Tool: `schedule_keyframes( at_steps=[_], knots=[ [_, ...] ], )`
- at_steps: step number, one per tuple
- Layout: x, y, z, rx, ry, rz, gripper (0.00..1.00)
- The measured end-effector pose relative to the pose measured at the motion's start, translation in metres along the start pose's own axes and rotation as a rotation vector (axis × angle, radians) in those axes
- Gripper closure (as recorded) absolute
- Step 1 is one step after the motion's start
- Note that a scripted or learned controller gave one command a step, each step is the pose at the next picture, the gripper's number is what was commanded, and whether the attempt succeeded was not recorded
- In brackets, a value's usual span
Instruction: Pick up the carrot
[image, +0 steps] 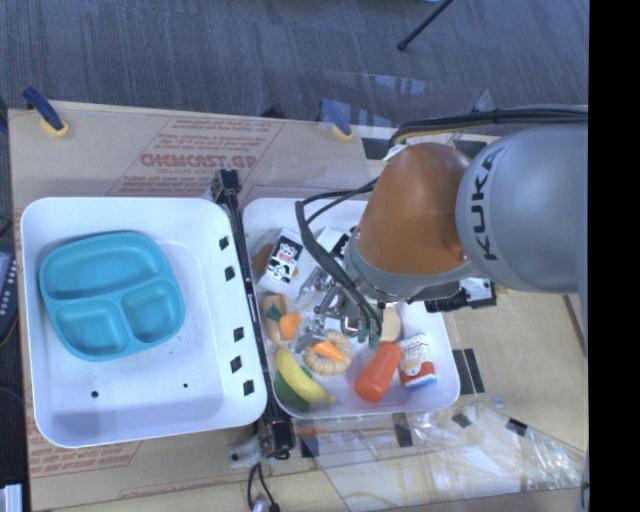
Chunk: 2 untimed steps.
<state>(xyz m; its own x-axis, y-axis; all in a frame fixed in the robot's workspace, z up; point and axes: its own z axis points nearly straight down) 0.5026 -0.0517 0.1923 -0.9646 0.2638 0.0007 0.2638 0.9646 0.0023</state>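
1. Cardboard-covered bench (150, 150), two white bins on it.
2. Left bin (60, 420): one blue tray (110, 293).
3. Right bin (440, 395): one carrot (328, 352), one banana (297, 378), one milk carton (286, 261), plus more.
4. Gripper (335, 320) sits just above the carrot; can't tell its grip.

I see 2 smooth white plastic bins (60, 420), a matt blue plastic tray (105, 295), a glossy banana (295, 380), and a bare metal hand (335, 315).
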Motion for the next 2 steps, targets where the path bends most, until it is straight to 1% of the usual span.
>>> schedule_keyframes(
  at_steps=[1, 2],
  knots=[
    [-0.001, 0.000, -0.010, 0.002, -0.001, -0.006, 1.00],
    [0.038, 0.040, 0.002, 0.002, 0.002, 0.103, 1.00]
  ],
)
